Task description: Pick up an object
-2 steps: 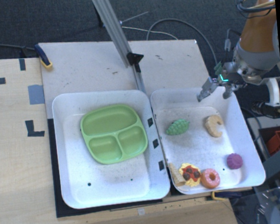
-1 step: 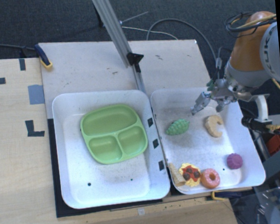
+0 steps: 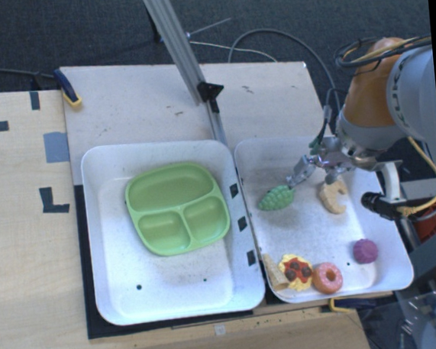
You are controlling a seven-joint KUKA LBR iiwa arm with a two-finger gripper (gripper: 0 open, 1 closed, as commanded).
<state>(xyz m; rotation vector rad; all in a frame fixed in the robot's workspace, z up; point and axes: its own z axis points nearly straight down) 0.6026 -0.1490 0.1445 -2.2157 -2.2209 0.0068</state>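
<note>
pincer (image 3: 303,171) low in right bin (image 3: 396,268) | beside green toy (image 3: 276,198), apart | finger state: cannot tell | nothing lifted; grasp pending

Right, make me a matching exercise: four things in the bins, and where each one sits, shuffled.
Things:
1. green divided plate
2. pink doughnut
3. purple ball
4. green leafy toy

Places:
A. near right corner of the right bin
B. middle of the left bin
C. right bin's left part, beside the pincer
D. near edge of the right bin, next to the pizza slice

Pairs: 1-B, 2-D, 3-A, 4-C
</note>
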